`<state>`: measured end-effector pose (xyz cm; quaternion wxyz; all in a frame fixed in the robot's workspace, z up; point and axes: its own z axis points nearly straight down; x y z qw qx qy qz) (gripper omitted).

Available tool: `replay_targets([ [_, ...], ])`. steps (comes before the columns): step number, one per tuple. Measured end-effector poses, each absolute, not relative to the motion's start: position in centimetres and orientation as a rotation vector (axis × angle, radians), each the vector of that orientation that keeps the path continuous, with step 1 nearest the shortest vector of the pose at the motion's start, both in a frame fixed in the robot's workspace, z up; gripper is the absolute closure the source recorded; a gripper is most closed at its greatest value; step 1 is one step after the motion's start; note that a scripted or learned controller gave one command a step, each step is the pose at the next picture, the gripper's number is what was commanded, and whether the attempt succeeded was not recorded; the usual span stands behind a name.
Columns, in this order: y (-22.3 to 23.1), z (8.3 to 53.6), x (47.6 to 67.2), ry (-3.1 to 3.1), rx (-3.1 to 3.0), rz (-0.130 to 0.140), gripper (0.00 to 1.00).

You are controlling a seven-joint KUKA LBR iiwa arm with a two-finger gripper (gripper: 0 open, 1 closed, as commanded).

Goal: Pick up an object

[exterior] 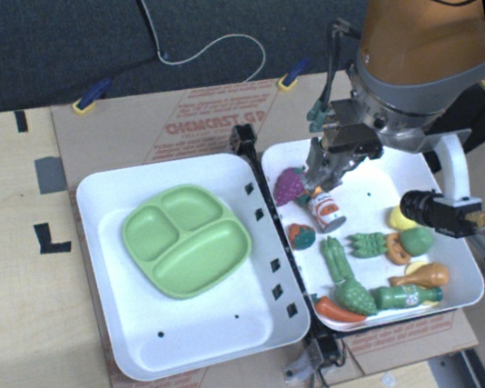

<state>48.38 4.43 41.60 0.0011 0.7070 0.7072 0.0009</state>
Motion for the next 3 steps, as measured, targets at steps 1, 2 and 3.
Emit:
replay_targets([
  [1, 3.9, 44.5, 48.4, 2.223, 2.219, 0.001, 1.0],
  [2, 2.8, 51.6, 48.4, 2.221, 2.217, 0.005, 1.0],
  [3, 9.2, 53.6, 48.4, 2.23, 2.213, 0.003, 1.0],
])
